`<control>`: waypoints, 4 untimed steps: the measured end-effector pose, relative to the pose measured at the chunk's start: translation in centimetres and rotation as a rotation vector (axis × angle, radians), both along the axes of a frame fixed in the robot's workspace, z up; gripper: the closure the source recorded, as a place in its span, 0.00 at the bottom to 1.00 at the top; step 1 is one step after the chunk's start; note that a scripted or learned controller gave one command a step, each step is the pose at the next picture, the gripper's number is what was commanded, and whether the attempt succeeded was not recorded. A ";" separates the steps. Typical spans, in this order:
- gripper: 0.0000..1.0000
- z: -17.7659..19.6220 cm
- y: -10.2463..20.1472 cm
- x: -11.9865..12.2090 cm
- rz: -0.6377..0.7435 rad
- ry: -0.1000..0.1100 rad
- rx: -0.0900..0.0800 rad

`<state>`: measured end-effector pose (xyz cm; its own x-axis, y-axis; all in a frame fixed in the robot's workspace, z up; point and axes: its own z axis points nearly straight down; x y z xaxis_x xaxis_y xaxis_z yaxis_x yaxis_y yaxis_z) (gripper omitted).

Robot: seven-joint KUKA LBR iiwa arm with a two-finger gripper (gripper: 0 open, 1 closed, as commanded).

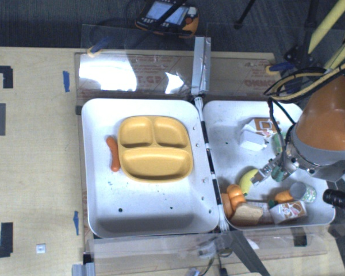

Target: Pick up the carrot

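**In the right bin, well away from the likely carrot: wrong-pick risk**

In the right bin (224,119), near side, hangs low among clutter: gripper (271,172). Cannot tell whether open or closed; the wrist hides too much. Nothing seen held.

Best carrot match: slim orange stick (112,153) in the left bin (98,171), lying flat just beside the left edge of the yellow plate (155,147), maybe touching it. Judged as the carrot by shape only, not certain.

Risks from here:
- Wrong object. Sits just beside a yellow-green piece (247,180) and near an orange lump (236,196) and a second orange bit (283,197). Same colour as the target, so easy to grab by mistake.
- Clutter knock. Bread slice (247,214), small carton (290,211) and clear cup (303,192) are packed close on the near side, with the white carton (257,133) on the far side. Any sweep or descent here likely shoves or tips one.
- Crossing left. Needs to clear the raised bin walls (204,148) between the bins; too low a path means a collision.
- Grasp at the stick. Lies hard against the plate rim, so little room on that side. Could pinch the plate, or roll the stick away toward the left wall.
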<state>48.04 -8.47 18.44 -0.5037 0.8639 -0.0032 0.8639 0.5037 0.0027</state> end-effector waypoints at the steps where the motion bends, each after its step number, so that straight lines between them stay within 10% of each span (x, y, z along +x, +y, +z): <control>1: 1.00 -8.3 -1.8 0.1 -0.491 -0.005 0.002; 2: 1.00 -8.6 -2.1 0.7 -0.158 -0.027 -0.005; 3: 1.00 -9.8 -14.1 1.1 -0.094 -0.003 -0.004; 4: 1.00 -9.8 -11.1 9.3 0.293 -0.005 -0.003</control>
<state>57.31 -19.60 8.68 -0.7317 0.6816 -0.0086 0.6816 0.7317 0.0047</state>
